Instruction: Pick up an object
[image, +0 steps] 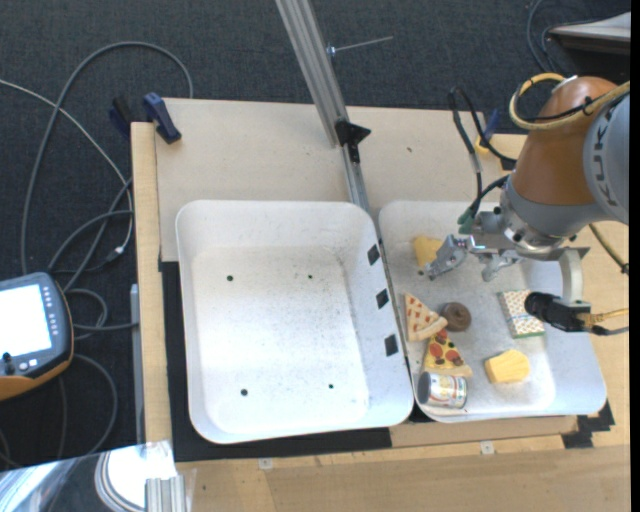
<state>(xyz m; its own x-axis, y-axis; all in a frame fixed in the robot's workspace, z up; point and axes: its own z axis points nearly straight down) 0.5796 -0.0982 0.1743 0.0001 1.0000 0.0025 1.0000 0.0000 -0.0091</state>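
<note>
My gripper (470, 252) hangs just right of the yellow wedge (428, 248) in the right bin (590, 385); grip state unclear. Wedge looks light, rigid; I'd pinch its flat sides.

The arm (565, 150) reaches in from the right (its orange band bulks large near the upper right corner), bending down to a grey wrist. Below the wrist, the gripper (468, 255) points down and to the left, one finger (447, 258) slanting out that way.
</note>
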